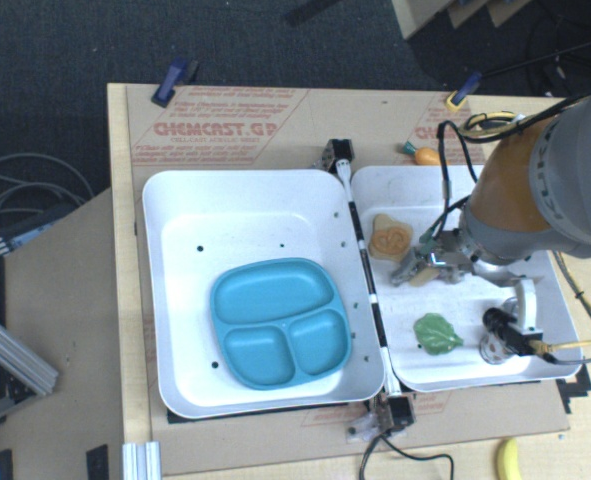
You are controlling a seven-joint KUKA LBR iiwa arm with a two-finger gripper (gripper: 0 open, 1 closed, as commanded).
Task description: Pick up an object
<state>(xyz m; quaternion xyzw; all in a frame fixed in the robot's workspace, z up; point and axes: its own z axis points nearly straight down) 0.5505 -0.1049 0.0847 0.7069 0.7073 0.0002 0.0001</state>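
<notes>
The gripper [415, 268] hangs low in the right bin [535, 368], beside the tan cookie-shaped toy [391, 238]; whether it grips anything, I cannot tell. Nothing looks lifted yet.

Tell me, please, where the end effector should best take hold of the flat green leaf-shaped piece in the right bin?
Probably across the flat green leaf-shaped piece at its middle, coming straight down: it lies flat on the right white bin's floor, apart from the other items.
</notes>
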